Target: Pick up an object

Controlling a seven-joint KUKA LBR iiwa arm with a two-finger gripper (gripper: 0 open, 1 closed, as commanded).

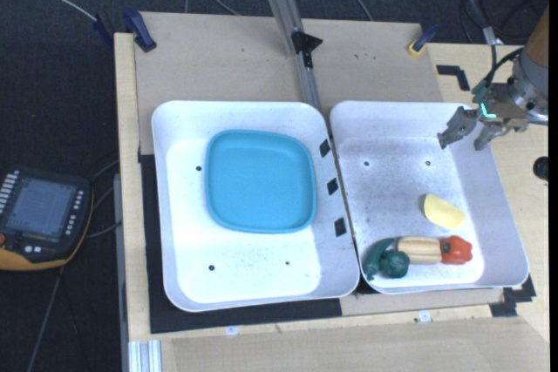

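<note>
So I see the gripper (466, 132) over the right bin's (384, 135) upper right rim w/ fingers spread, nothing between them. Pickable bits crowd its lower edge: smooth yellow lump (443, 210), tan cylinder (418, 250), red piece (456, 250), green blob (387, 261). Left bin (179, 187) has a glossy blue rounded-square plate (261, 180).

The arm (534, 65) comes in as a grey, rounded body with a metallic wrist section. Black cables (488, 30) loop along it near the wrist. A small teal-lit spot (482, 110) glows on the wrist housing. The pincer (466, 135) is dark grey, with two short angular fingers (453, 133).
</note>
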